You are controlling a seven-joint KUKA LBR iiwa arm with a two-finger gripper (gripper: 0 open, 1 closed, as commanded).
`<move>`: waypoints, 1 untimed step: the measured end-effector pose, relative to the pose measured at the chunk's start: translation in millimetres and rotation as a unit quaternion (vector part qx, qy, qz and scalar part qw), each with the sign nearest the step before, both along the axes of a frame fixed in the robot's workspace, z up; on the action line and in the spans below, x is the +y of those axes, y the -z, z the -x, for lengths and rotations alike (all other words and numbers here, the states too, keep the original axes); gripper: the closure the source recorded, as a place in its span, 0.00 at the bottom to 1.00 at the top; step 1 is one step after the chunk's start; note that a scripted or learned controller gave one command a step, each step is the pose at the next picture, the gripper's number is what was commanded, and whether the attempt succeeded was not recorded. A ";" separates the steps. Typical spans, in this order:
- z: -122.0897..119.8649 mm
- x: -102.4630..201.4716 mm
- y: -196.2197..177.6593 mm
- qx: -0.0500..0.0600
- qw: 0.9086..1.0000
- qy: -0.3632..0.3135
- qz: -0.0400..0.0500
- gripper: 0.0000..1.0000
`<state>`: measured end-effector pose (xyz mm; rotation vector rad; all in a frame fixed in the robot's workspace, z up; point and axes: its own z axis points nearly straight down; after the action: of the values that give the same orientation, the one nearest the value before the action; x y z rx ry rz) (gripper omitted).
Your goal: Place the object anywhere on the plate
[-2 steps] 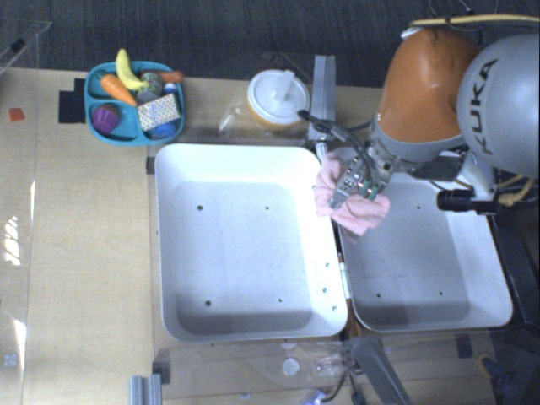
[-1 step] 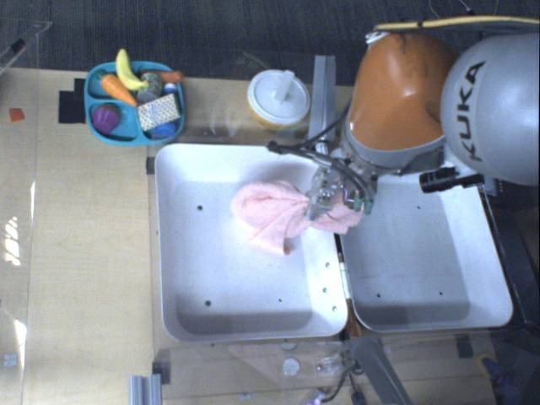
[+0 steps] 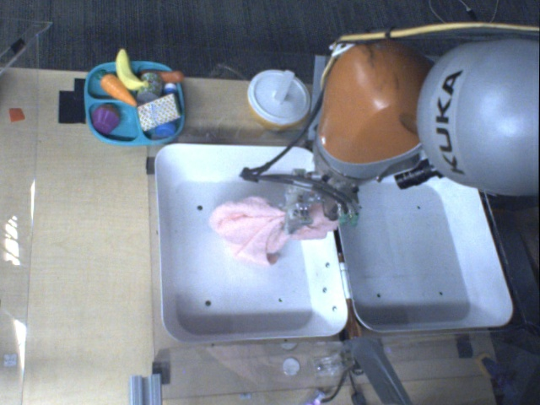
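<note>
Claw: my claw (image 3: 297, 213) sits at the crumpled pink cloth's (image 3: 253, 226) right edge; grip state I cannot tell.
Cloth: lies in the left shallow white bin (image 3: 190, 302).
Plate: none identified, so placement waits.

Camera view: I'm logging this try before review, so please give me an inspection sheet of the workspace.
Surface: wooden bench bearing two shallow white bins, left bin and right bin.
Job's things: pink cloth, crumpled, lying in the left bin; which thing serves as the plate cannot be told.
Clutter: blue divided tray of toy food and a white lidded cup, both beyond the bins.
Grippers: gripper at the cloth's right edge; grip cannot be told.
Cables: black cable running up from the wrist.
Surroundings: dark floor beyond the bench.
</note>
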<state>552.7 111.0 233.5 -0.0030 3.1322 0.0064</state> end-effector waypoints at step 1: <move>3.9 46.3 -4.8 0.000 1.000 -0.001 0.000 1.00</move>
<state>548.9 157.2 238.2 -0.0058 3.1314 0.0075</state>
